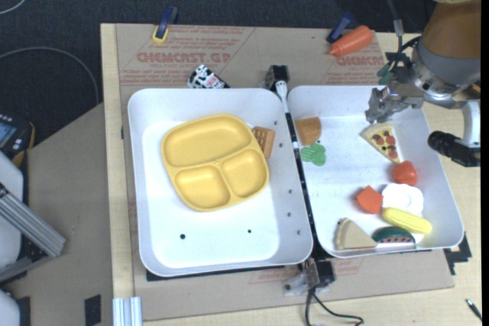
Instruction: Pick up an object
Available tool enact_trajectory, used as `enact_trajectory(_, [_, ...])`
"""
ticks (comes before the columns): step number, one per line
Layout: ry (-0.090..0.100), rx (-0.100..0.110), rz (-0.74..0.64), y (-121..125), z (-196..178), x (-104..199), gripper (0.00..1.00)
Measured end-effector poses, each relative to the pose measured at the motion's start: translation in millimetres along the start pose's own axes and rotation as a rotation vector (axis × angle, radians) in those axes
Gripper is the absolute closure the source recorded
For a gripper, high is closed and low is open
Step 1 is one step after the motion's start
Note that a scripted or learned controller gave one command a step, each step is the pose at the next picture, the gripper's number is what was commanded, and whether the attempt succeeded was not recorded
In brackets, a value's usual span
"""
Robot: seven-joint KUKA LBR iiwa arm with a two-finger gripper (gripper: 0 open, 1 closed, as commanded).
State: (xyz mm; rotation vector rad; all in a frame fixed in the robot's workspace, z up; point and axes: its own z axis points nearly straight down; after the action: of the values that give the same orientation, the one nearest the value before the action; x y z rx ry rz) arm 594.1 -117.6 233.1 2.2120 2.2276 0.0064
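Note:
My gripper (380, 109) hangs over the far right part of the right bin (340, 114), just above and left of a pizza slice toy (382, 141). Nothing shows held in it. Lower in that bin lie a red piece (405, 172), an orange-red piece (369, 199), a white round piece (403, 198), a yellow banana-like toy (407, 221), a sandwich wedge (350, 234) and a watermelon slice (395, 238). A bread piece (308, 130) and a green toy (313, 155) sit at the bin's left wall.
The left bin (145, 187) holds a yellow divided plate (214, 162) with a waffle piece (263, 140) at its right edge. Behind the bins on the bench lie an orange carrot toy (351, 40), a black-and-white item (206, 78) and a clamp (163, 25).

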Motion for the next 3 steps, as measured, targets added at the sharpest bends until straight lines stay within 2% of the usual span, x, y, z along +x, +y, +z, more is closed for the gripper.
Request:
enact_trajectory(1, [0.000, 0.000, 0.000, 9.1, -7.5, 50.0, 1.00])
enact_trajectory(2, [0.001, 0.006, 0.001, 9.1, 0.6, 98.6, 1.00])
enact_trajectory(3, [0.001, 0.001, -0.001, 24.1, 2.1, 161.7, 1.00])
